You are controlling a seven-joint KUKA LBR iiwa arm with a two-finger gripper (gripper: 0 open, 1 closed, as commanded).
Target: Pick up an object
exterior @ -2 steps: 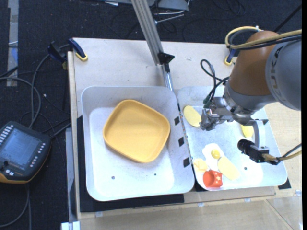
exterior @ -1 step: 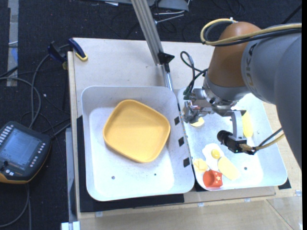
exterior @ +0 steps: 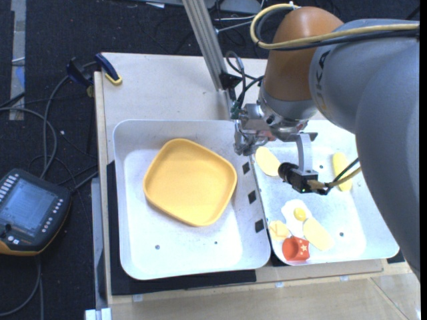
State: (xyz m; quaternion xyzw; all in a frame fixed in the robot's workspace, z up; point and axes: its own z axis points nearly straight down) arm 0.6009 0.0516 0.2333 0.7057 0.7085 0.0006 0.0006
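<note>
Seemingly half-hidden yellow piece (exterior: 267,161) under arm (exterior: 300,65)

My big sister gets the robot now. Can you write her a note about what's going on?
Pincer: hanging over the divider between the two bins; I cannot tell if it grips anything.
Left bin: a yellow plate.
Right bin: a pale yellow slice beside the pincer, a banana piece, a fried egg, a yellow wedge, a red strawberry.
Done: no pick-up seen yet.
Left: grab one thing and lift it.
</note>
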